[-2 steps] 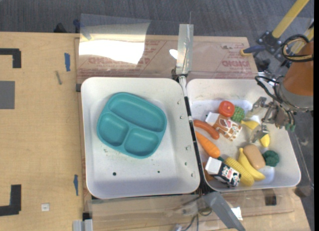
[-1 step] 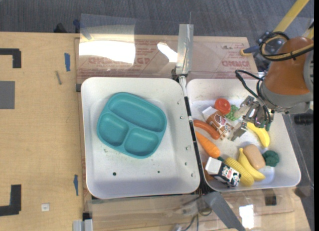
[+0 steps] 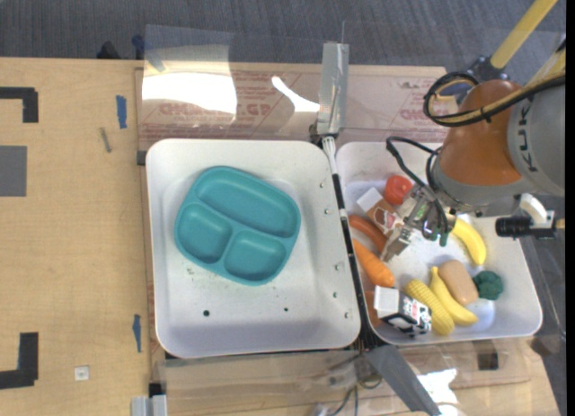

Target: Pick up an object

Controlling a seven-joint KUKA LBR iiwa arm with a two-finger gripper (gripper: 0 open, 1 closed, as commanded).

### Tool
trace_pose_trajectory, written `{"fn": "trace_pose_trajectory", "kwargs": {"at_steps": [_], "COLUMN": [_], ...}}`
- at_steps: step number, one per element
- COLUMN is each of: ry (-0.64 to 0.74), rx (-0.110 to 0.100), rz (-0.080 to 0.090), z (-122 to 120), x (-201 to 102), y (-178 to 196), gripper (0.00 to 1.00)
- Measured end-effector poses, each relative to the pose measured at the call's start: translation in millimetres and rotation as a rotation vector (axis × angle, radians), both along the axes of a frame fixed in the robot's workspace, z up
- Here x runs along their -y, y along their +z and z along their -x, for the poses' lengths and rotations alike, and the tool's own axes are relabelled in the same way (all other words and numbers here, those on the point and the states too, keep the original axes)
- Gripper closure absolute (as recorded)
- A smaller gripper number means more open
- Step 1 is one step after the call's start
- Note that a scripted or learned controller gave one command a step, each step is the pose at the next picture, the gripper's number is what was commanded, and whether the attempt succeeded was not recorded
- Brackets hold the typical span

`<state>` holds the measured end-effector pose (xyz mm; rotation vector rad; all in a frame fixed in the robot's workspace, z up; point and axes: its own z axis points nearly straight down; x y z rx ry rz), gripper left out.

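The gripper [image 3: 402, 236] sits low in the right bin [image 3: 530, 311], right of centre in the frame, its metal fingers pointing down-left. Whether they are spread or closed cannot be told, and nothing can be seen gripped between them. The tips lie over a small brown-and-white packet [image 3: 384, 219]; contact cannot be confirmed, and its printing is too small to read.

Around the tips, all within the right bin:
- a red tomato-shaped piece [image 3: 398, 188], smooth and round, just above the packet
- an orange carrot [image 3: 374, 264], tapered, just below-left of the tips
- a white card [image 3: 369, 199] at the upper left
- a yellow banana [image 3: 471, 242], curved and glossy, right of the gripper
- a tan potato-like piece [image 3: 459, 281] lying against a second banana [image 3: 447, 297]
- a knobbly yellow corn cob [image 3: 422, 301] beside a small printed box [image 3: 415, 318] — lettering illegible
- a dark green clump [image 3: 490, 284] at the far right

The arm's orange band [image 3: 481, 136] rises to the upper right, black cables looped over it.

The left bin [image 3: 171, 315], white with rounded corners, holds a teal three-compartment plate [image 3: 236, 224] of smooth plastic. Both bins rest on a tan board bench [image 3: 63, 225]. Behind them lies a clear sheet over cardboard [image 3: 269, 104] with reddish printing — unreadable.
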<state>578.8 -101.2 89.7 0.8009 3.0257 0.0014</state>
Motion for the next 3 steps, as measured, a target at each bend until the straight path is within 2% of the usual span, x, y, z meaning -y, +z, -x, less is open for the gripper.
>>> {"fn": "trace_pose_trajectory", "kwargs": {"at_steps": [1,2,3], "ry": [-0.07,-0.069,-0.153], "rx": [-0.015,-0.002,-0.001], "rz": [-0.002,-0.002,-0.002], "z": [-78.8,-46.0,2.1], "x": [1.9,-5.8,11.3], "y": [-0.3,-0.5,-0.1], "gripper": [0.0,0.0,0.0]}}
